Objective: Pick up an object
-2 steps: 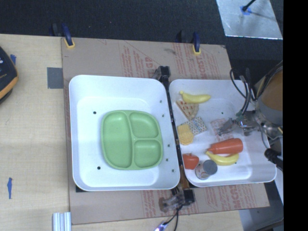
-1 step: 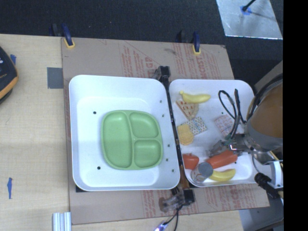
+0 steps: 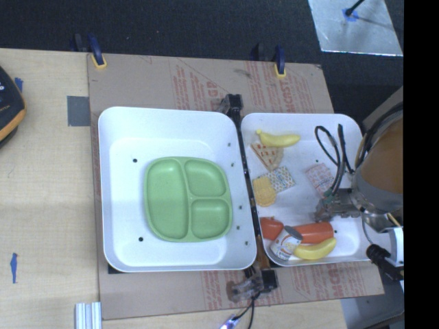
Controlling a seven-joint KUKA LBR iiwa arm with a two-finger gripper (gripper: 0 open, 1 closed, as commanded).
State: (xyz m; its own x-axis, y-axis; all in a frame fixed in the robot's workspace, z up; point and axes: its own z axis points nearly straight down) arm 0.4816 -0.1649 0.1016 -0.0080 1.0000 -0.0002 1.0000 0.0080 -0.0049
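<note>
The right bin [image 3: 346, 125] holds several toy foods. A yellow banana [image 3: 278, 140] lies at its far side, with a tan wedge [image 3: 269, 156] just below it. A patterned square [image 3: 282, 179] and a yellow round piece [image 3: 264, 190] sit near the middle. Along the front lie a red piece [image 3: 270, 227], a red-orange sausage [image 3: 313, 232], a second banana [image 3: 315, 250] and a small can [image 3: 282, 247]. A pink patterned piece [image 3: 319, 178] lies toward the right. My gripper [image 3: 332, 208] hangs low at the bin's right side, just above the sausage's right end.
The left bin [image 3: 113, 184] bears a green divided plate [image 3: 186, 199]. Black cables [image 3: 331, 149] loop over the right bin's far right corner. The arm's body [image 3: 381, 163] covers that bin's right wall. A yellow and black device [image 3: 8, 108] lies at the bench's left edge.
</note>
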